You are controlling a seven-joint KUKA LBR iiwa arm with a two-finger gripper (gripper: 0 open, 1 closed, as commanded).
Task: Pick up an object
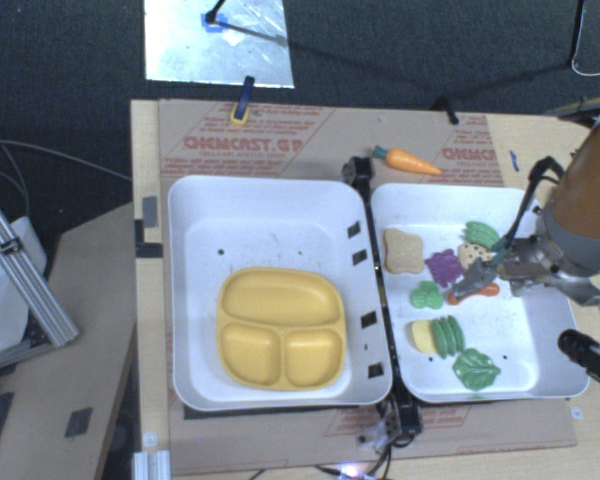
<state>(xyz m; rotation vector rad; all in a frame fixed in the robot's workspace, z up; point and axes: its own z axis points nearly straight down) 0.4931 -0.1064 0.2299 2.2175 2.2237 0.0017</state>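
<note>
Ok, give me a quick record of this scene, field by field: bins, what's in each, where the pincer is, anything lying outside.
left bin: yellow divided tray
right bin: bread slice, purple toy, green toy foods, yellow piece
pincer: low over right bin, beside purple toy
fingers: cannot tell
outside bins: toy carrot on the cardboard

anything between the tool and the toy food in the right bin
Nothing visible. The tool is already down among the pieces in the right bin, beside the purple piece, with an orange piece right at its tip.
</note>
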